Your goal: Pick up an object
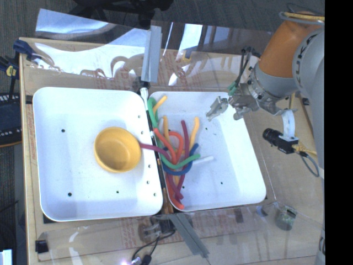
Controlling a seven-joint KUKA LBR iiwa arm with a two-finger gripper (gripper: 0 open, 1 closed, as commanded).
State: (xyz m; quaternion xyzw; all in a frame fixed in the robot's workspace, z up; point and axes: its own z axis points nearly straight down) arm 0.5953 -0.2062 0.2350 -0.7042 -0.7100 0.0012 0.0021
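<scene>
End effector (216, 109) hovered over right bin's (248, 170) far edge, released, grasping nothing. Tangle of coloured sticks (175, 148) lay against that bin's left wall. Best approach, I judged: descend on an outlying stick.

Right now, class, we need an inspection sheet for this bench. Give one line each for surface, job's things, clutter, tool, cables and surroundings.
Surface: bench bearing the left bin and the right bin side by side.
Job's things: yellow bowl in the left bin; tangle of coloured sticks at the right bin's left side, one purple end reaching over the divide toward the bowl.
Clutter: nothing seen inside the bins beyond these.
Tool: tool above the right bin's upper area, nothing seen between its fingers.
Cables: black cable at the bench's front edge; cables by the arm.
Surroundings: blue clamp at the far left corner.
</scene>
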